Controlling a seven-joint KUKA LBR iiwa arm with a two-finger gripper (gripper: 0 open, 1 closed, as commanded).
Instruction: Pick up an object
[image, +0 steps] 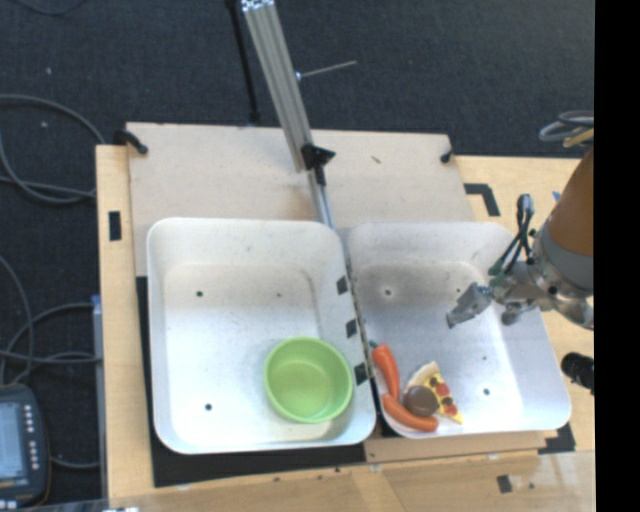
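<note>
The gripper (470, 308), whether spread or closed I cannot tell, hangs over bare floor in the right bin (520, 395), well above the carrot (386, 367), sausage (408, 414) and pizza slice (438, 388) crowded at its front-left corner.

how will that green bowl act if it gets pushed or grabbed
The round green plastic bowl looks light and stiff, so a push would probably slide it across the smooth left white bin. Upright with a wide base, it seems unlikely to tip.
</note>
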